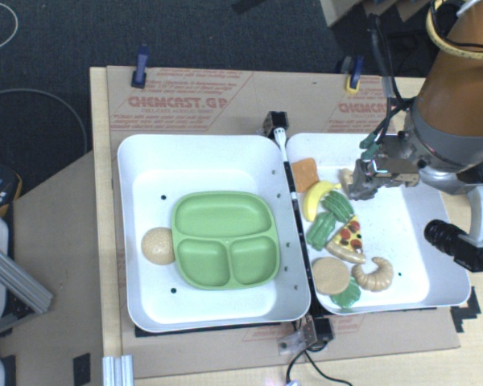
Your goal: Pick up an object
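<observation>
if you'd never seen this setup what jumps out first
The green divided plate in the middle of the left bin, a tan round piece touching its left edge. Then the toy food heaped along the right bin's left side, with the grey arm's hand just above the banana.

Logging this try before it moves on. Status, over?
Gripper low over right bin, beside banana; nothing seen held. Toy food heaped along bin's left side, crowding banana. Green tray in left bin.

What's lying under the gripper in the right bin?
The gripper hangs over the banana and a green vegetable; the bin floor beneath it is covered.
</observation>
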You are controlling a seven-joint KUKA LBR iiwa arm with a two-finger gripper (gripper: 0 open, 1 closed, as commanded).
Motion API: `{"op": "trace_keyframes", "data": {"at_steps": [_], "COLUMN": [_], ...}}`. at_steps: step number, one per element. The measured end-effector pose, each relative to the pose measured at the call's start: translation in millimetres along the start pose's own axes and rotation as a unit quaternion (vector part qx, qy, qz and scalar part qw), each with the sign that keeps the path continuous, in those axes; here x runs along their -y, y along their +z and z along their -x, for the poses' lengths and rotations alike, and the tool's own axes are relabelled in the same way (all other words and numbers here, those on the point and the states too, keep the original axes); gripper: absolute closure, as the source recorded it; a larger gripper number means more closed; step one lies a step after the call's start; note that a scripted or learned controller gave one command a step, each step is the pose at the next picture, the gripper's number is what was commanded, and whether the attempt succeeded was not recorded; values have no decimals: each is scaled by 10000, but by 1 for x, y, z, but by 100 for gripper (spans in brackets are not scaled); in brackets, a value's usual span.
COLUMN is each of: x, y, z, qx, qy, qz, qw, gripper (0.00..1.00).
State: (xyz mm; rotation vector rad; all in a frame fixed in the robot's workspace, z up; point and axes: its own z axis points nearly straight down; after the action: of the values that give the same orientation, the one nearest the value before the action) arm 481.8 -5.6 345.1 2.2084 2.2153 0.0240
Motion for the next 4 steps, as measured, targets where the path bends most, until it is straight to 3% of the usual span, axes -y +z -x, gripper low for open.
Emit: {"op": "trace_keyframes", "data": {"at_steps": [1, 2, 3, 4], "x": [-6, -61, -24, -36], "y": [72, 165, 161, 101], "z": [49, 76, 2, -54], "qx": [12, 9, -17, -6], "qy": [45, 28, -19, -24], "qz": [-139, -136, -133, -67], "qw": [9999, 9999, 9999, 10000], "gripper": [100, 100, 100, 100]}}
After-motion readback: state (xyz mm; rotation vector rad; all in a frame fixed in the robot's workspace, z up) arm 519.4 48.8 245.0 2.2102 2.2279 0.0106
